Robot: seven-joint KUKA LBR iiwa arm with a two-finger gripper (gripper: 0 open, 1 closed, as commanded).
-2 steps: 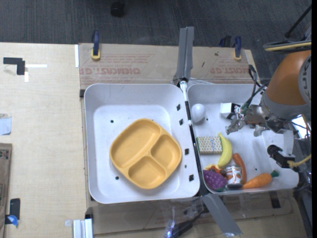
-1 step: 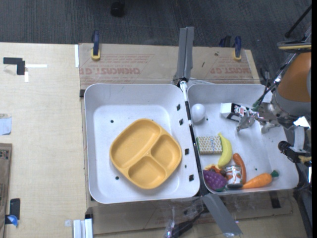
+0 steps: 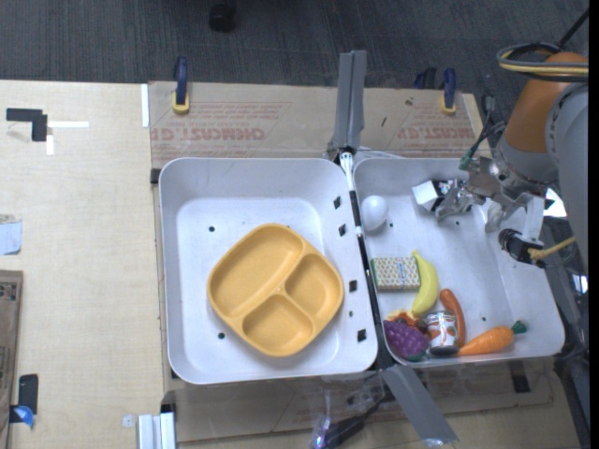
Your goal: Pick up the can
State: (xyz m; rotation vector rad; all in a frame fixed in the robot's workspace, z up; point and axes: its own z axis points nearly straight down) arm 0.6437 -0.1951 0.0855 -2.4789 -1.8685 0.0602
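Can [image 3: 443, 331] sits at six o'clock in the right bin [image 3: 487, 269], wedged between grapes [image 3: 406, 335] and carrot [image 3: 487, 341]. Rigid, slick, probably light (grab its round sides). Gripper [image 3: 456, 200] hovers at twelve; finger spacing, can't tell.

Both white bins [image 3: 187, 279] look like smooth, faintly glossy plastic. The yellow divided plate [image 3: 274, 291] is matt plastic. The can [image 3: 442, 332] has a shiny metal rim and a paper-like label. The banana [image 3: 427, 285] and carrot [image 3: 487, 340] appear as glossy plastic. The bench [image 3: 75, 251] is pale, matt wood.
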